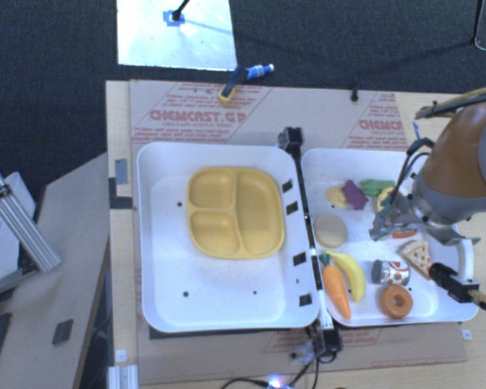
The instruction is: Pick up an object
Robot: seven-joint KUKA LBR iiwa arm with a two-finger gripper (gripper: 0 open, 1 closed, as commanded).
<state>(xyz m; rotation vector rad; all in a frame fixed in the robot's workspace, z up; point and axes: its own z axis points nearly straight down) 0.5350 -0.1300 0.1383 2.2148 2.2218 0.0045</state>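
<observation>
Orange and small, a toy carrot piece (pixel 404 234) lies in the right bin (pixel 364 159), just beside the gripper (pixel 386 227); I cannot tell how it is set. Around it I see a pizza slice (pixel 417 257), can (pixel 391 272), donut (pixel 397 301), banana (pixel 352 272) and whole carrot (pixel 335 290). A yellow divided plate (pixel 233 211) sits in the left bin (pixel 166 241).

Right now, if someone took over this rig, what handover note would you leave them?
End effector: low over the right bin, near its middle; grip state unclear, nothing seen held.
Right bin holds: carrot, banana, donut, small can, pizza slice, round beige piece, purple and green items near the far wall.
Left bin: yellow divided plate.
Done: arm positioned over the objects.
Left: grasp one and lift it.
</observation>
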